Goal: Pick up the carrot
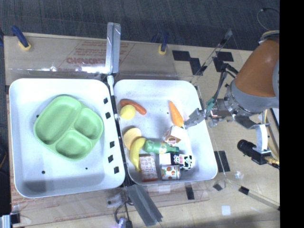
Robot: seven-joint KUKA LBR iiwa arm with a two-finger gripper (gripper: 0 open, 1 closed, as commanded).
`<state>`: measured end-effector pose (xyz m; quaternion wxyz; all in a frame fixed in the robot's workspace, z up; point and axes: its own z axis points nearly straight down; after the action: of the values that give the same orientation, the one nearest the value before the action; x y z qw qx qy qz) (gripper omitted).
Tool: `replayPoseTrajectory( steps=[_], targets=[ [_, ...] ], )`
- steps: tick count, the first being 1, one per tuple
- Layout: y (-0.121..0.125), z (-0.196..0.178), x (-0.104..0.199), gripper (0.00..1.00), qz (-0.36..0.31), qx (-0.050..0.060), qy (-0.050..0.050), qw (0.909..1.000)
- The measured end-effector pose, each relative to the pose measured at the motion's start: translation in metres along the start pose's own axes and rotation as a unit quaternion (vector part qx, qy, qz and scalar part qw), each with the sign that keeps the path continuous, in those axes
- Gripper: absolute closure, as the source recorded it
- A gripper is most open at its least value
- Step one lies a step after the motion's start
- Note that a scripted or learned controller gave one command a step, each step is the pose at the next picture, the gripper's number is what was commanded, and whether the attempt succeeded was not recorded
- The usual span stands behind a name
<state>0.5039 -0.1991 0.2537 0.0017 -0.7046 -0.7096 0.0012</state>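
The carrot (175,113) is small and orange. It lies in the right bin (156,87) near the bin's right wall, pointing away from the camera. My gripper (193,118) reaches in over that right rim. Its grey tip sits just right of the carrot's near end, beside it and apparently apart from it. Nothing shows held in it. The grey arm with its orange band (259,75) stands outside the bin at the right.
The right bin also holds a red sausage-like piece (133,106), a lemon (127,111), a banana (136,148), a green bottle (158,147), small cartons (174,137) and cans (148,167). A green divided plate (69,126) lies in the left bin (23,175).
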Motion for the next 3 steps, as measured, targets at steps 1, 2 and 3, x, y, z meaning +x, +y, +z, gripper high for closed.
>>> replayPoseTrajectory(
  steps=[1, 2, 3],
  targets=[
    [0.039, 0.103, 0.042, 0.0, -0.001, 0.0, 0.0, 1.0],
    [0.074, 0.162, 0.02, 0.0, 0.059, -0.001, 0.0, 0.9982],
    [0.074, 0.152, 0.021, 1.0, 0.057, -0.001, 0.0, 0.9984]
  ],
)
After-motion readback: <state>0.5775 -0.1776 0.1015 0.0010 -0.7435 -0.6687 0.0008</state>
